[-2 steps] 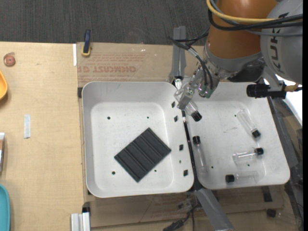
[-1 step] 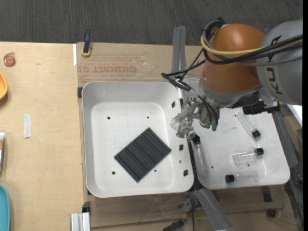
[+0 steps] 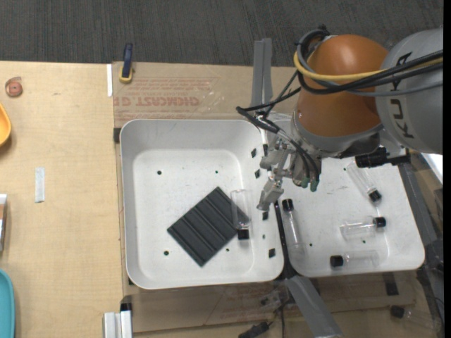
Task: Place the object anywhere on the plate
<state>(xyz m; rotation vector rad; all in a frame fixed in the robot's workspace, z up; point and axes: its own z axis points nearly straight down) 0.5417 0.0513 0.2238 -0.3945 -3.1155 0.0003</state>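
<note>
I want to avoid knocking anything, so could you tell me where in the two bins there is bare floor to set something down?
In the left bin, the floor between its far rim and the dark ribbed plate is bare, as is the strip along its left wall. The right bin is crowded: capped tubes lie scattered, and the gripper hangs over the shared rim.

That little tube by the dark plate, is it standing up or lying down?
Lying down. The tube rests flat along the plate's right edge, its black cap pointing toward the bin's near side.

We found the left shallow white bin (image 3: 141, 189) mostly open floor, save the dark ribbed rectangular plate (image 3: 205, 226) and a clear black-capped tube (image 3: 239, 214) at its edge (touching, it seemed). Four more clear tubes (image 3: 361, 227) cluttered the right bin (image 3: 402, 259).
</note>
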